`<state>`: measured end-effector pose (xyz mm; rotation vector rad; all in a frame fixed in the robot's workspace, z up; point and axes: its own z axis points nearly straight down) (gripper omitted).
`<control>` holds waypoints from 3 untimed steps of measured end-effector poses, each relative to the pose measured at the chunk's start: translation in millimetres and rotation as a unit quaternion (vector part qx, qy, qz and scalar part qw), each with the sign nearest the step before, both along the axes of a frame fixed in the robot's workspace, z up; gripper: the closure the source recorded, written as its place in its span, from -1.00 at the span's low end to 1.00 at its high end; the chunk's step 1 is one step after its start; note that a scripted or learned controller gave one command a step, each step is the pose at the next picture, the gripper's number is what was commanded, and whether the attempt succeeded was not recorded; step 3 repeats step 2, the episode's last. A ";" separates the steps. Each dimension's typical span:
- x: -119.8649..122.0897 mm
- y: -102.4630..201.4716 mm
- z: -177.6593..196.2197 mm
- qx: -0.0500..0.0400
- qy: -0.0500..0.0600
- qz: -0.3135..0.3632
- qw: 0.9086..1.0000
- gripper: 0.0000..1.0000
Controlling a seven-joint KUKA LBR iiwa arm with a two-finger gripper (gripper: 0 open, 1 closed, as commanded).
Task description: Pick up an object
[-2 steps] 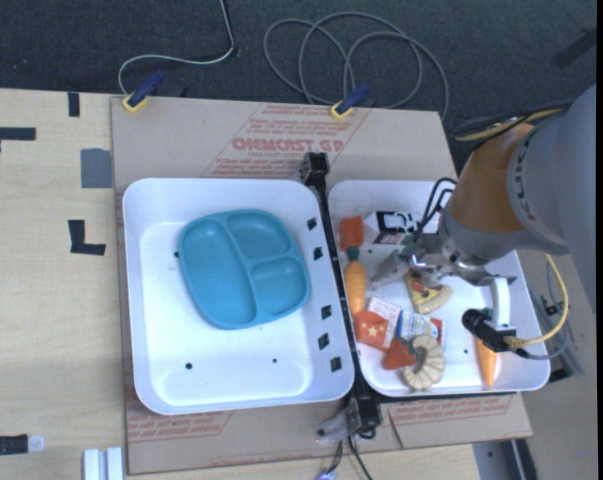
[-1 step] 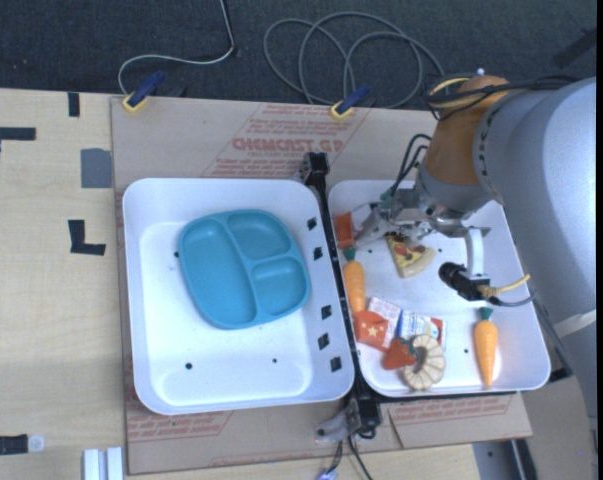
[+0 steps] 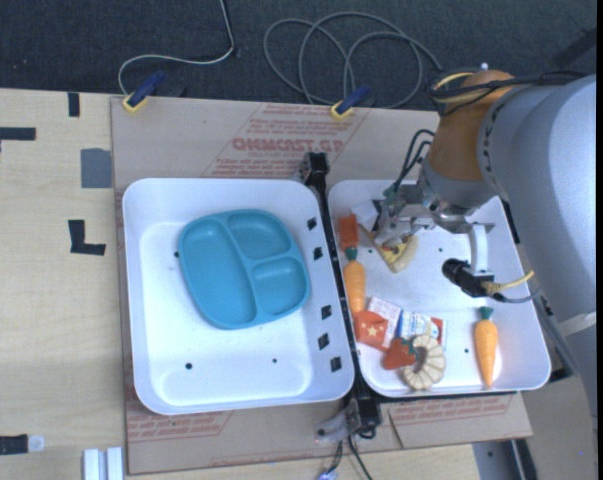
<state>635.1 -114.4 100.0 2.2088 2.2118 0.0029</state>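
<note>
Pale wedge-shaped piece under claw, smooth orange carrots

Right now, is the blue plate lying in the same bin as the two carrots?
No, the blue plate lies in the left bin, while both carrots lie in the right bin.

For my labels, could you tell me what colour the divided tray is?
Light blue; the divided tray shows in the camera view.
</note>
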 end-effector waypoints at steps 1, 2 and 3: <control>-74.4 -46.2 29.6 0.004 0.007 -0.001 1.000 1.00; -34.0 0.8 35.8 0.005 0.007 0.000 1.000 1.00; -34.0 0.8 35.8 0.005 0.007 0.000 1.000 1.00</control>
